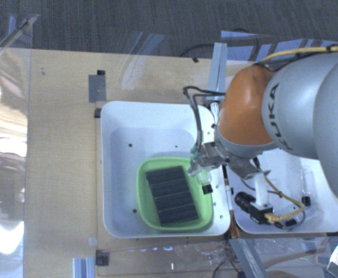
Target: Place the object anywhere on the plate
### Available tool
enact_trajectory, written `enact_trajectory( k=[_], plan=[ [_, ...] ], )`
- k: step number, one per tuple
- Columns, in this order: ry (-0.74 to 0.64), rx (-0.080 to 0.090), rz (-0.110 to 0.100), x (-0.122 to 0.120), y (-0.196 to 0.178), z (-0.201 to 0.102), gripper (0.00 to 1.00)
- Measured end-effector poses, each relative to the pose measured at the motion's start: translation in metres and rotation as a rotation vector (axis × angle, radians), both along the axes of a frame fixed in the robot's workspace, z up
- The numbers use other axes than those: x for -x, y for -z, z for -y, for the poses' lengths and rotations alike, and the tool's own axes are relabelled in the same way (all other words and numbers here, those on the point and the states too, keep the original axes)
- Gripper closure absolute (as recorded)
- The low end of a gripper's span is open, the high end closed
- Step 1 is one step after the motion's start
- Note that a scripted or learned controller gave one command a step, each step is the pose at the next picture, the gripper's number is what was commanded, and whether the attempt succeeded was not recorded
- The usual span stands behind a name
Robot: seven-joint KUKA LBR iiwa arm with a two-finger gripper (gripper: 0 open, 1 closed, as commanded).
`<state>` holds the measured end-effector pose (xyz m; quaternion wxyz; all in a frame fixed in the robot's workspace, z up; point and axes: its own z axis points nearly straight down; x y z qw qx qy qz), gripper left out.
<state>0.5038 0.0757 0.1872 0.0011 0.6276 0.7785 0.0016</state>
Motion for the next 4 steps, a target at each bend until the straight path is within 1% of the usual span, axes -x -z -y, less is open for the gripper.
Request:
enact_trajectory(
  k=[1, 2, 3, 4],
  plan=[
    [0.001, 0.0, 0.0, 0.0, 0.0, 0.0, 0.0],
    [0.005, 0.0, 0.002, -0.021, 0.002, 0.025, 0.0],
    [0.042, 0.001, 0.004, -0.045, -0.023, 0.075, 0.0],
    [0.034, 0.001, 0.01, -0.047, -0.035, 0.074, 1.0]
  ],
)
